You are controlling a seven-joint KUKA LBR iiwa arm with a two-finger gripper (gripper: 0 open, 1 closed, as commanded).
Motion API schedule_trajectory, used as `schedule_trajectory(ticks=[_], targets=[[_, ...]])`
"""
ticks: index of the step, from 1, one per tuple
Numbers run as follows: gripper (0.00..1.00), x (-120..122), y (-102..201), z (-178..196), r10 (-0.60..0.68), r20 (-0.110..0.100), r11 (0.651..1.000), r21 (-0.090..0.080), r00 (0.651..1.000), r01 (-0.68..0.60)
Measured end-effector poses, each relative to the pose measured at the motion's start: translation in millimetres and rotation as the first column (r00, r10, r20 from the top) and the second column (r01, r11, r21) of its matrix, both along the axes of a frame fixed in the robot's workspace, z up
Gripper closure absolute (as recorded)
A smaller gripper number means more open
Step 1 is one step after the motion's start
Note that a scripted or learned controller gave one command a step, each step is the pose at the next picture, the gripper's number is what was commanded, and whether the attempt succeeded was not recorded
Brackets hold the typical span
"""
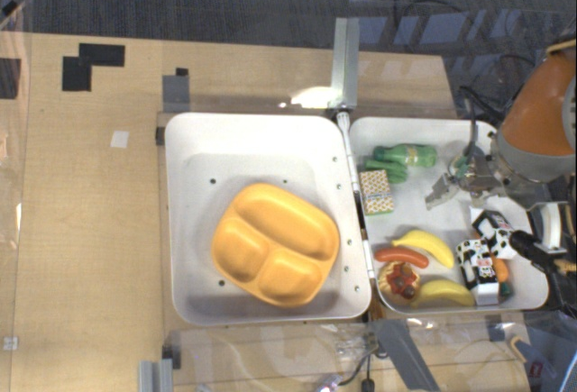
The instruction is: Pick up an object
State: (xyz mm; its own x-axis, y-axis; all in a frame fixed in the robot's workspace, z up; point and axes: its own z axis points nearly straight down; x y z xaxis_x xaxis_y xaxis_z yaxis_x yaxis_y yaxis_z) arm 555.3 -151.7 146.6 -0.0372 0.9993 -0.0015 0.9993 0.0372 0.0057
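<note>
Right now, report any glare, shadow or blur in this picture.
Camera view: a bright glare patch sits on the bench at the top rim of the left bin; the yellow tray casts a soft shadow to its lower left; the gripper and small items in the right bin look slightly soft.

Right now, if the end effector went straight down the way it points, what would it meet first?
Probably the bare white floor of the right bin. The end effector hangs over an open patch between the green bottle and the banana, though depth is hard to judge here.
</note>
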Motion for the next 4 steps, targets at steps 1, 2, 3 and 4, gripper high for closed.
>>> schedule_trajectory(ticks=[1, 2, 3, 4], targets=[[0.00, -19, 48, -57, -0.221, 0.006, 0.975, 0.002, 0.975, 0.221], [0.00, 41, 22, -3, -0.566, -0.002, 0.825, 0.003, 0.825, 0.566], [0.00, 73, -41, -40, -0.297, 0.000, 0.955, 0.001, 0.955, 0.297], [0.00, 92, -48, -59, -0.228, -0.018, 0.974, 0.001, 0.973, 0.228]])
